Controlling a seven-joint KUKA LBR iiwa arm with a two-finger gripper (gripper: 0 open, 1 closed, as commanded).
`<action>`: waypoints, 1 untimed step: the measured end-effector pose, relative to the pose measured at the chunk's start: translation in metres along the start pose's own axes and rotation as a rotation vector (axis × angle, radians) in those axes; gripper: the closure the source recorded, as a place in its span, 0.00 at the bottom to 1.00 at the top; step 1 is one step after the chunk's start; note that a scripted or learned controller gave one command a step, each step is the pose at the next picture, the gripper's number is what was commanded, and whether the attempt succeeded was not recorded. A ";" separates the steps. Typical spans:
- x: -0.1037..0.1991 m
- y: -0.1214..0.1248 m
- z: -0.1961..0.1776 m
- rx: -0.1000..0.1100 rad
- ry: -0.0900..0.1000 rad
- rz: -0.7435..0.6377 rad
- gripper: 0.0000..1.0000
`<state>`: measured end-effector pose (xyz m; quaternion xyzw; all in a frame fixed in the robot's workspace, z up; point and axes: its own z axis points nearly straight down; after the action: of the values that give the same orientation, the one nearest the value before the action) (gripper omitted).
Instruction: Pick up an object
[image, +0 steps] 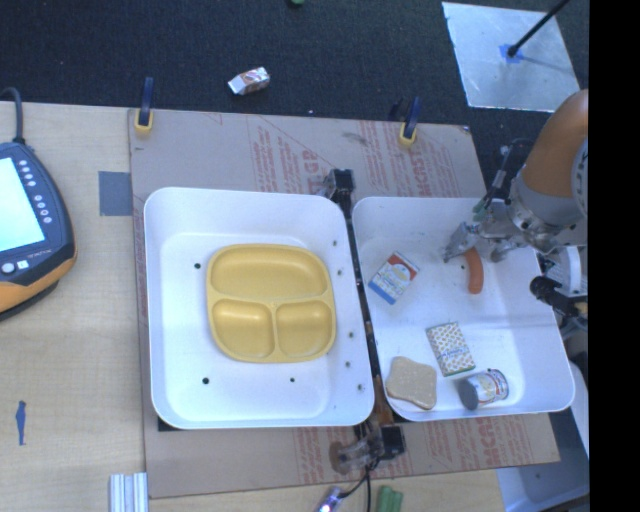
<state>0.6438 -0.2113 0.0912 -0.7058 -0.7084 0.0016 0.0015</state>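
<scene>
orange sausage (474, 273) in right bin (520, 345)

Wooden surface (70, 400) with a cardboard sheet (250, 165) and two white bins.

The pale wood surface carries a brown printed cardboard sheet, held at its far edge by two clamps (145, 112). On the sheet sit the left bin (170, 330) and the right bin (545, 385), side by side and nearly touching. A grey tape patch (114, 192) lies just left of the sheet, and an orange-edged pendant (30, 235) with a screen rests at the surface's left edge.
</scene>
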 end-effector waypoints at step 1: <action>0.008 0.013 -0.001 -0.004 0.000 0.001 0.00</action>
<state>0.6565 -0.2028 0.0924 -0.7059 -0.7083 0.0001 0.0002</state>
